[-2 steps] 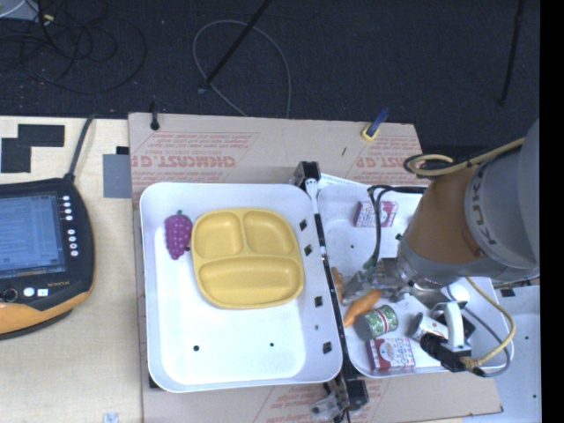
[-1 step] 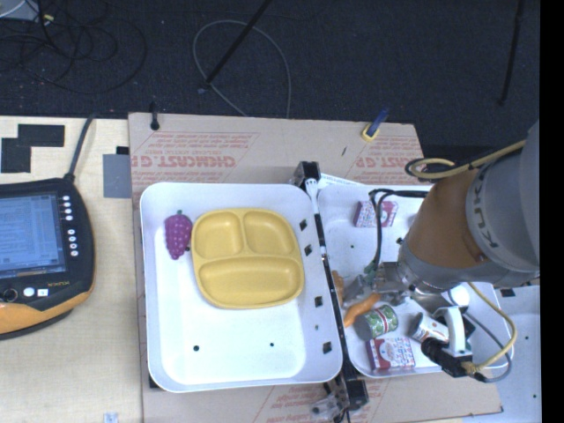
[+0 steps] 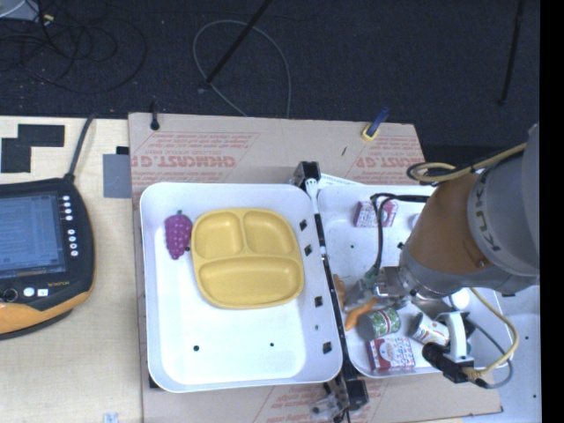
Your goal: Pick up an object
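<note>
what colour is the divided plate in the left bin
Yellow: the divided plate shows clearly in the camera view.

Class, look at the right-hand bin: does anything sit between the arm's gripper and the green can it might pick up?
Nothing visible does. The gripper sits low in the right bin, just above the green can, and an orange item lies at the can's left rather than between them. Whether the gripper already touches the can cannot be told.
</note>
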You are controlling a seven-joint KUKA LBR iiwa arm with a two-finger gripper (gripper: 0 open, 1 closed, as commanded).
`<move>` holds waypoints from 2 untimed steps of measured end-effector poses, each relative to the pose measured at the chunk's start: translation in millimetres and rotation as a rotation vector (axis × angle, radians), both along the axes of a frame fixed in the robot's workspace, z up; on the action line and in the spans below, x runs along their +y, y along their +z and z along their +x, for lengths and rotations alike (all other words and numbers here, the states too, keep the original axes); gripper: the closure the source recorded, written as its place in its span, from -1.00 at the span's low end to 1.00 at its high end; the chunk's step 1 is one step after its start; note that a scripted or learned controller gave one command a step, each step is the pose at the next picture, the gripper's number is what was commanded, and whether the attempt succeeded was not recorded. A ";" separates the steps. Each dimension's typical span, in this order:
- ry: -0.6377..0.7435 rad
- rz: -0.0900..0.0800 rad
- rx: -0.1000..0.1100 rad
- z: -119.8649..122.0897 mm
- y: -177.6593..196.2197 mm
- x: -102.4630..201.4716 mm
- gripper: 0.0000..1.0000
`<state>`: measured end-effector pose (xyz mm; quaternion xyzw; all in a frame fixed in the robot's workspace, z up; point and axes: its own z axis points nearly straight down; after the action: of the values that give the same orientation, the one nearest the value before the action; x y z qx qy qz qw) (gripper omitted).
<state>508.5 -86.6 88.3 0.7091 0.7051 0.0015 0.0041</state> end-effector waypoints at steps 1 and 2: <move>-0.003 0.000 0.000 -2.0 0.0 0.4 -1.00; -0.002 0.006 0.012 2.1 -0.5 -1.8 -1.00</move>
<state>510.6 -88.4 87.8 0.7096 0.7046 -0.0005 -0.0022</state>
